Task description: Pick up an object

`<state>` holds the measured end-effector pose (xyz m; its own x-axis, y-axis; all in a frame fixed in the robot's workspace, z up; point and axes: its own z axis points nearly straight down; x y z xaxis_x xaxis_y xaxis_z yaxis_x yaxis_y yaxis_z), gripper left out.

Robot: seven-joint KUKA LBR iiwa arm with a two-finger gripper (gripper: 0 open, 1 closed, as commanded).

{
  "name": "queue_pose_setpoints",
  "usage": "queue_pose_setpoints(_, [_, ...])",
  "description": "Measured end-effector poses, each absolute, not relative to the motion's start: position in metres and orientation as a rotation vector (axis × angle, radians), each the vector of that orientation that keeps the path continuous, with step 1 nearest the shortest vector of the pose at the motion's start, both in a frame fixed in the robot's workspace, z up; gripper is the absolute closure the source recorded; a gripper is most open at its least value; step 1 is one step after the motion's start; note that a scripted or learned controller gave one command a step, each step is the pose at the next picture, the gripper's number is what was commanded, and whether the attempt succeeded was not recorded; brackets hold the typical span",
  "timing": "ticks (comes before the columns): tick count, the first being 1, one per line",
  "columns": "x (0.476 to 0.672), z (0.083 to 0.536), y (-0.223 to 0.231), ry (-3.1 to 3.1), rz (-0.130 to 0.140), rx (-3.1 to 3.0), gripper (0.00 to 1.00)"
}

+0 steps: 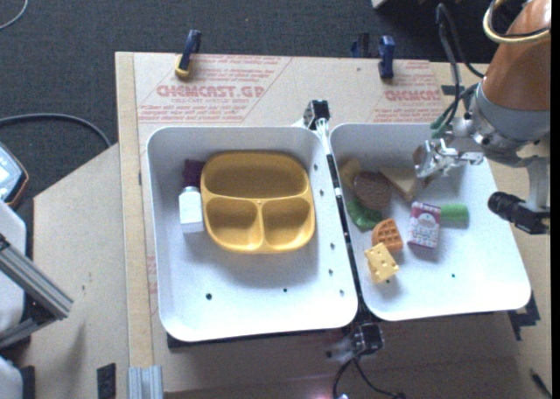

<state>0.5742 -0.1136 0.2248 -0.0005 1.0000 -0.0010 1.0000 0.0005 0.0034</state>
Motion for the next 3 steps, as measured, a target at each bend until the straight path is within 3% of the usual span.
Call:
queue_pose_setpoints(1, [0.614,0.226,-0.063,2.227,0.007,2.211,1.0])
queue_pose_setpoints(2, [0.63,0.222,-0.028,2.224,0.004,2.214,1.0])
queue_pose_setpoints(3, [0.636,0.215,-0.034,2.219,0.002,2.219,1.0])
